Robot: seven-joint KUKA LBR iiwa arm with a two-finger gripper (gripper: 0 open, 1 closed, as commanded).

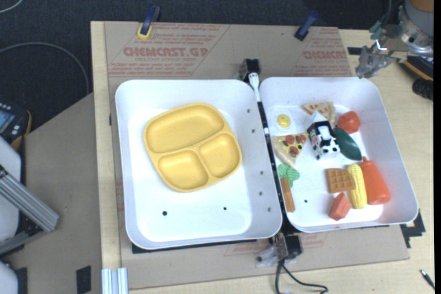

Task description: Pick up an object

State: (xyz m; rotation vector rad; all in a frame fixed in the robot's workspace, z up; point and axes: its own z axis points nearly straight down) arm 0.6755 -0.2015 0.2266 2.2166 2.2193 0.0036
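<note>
1. Camera view, near edge first: the right bin (393,148) holds the toy food — a waffle (339,180), corn (356,185) and a carrot (374,181) packed touching along the front.
2. Mid-bin, a toy cow (322,137) stands fairly apart, so I'd judge it the cleanest target: descend straight, straddle it.
3. Left, a yellow divided plate (191,146) sits in the left bin (131,148).
4. Far right, the gripper (372,60) hovers beyond the bin's back corner; pincer state, cannot tell.
</note>
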